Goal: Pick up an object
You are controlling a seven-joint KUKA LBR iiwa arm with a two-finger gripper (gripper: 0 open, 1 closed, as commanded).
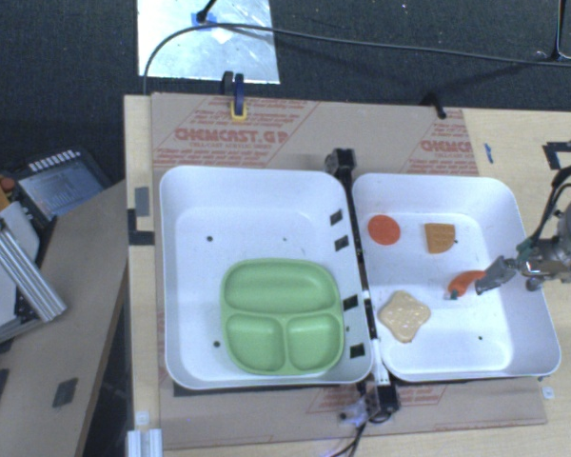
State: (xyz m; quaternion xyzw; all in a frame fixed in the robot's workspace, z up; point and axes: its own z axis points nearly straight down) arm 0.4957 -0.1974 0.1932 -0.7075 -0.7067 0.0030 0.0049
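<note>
The right bin [495,350] holds a round red disc [384,229], a tan square piece [440,237], a small orange-red piece [464,282] and a pale beige lump [403,316]. My gripper [493,275] reaches in from the right, low over the right bin. Its tip is just right of the orange-red piece, touching it or nearly so. I see nothing lifted off the bin floor.
A green divided plate [282,314] lies in the left bin [190,255]. A black divider with clips [354,255] runs between the bins. The arm's wrist [557,255] hangs over the right bin's right rim. Cables cross the dark floor behind the bench.
</note>
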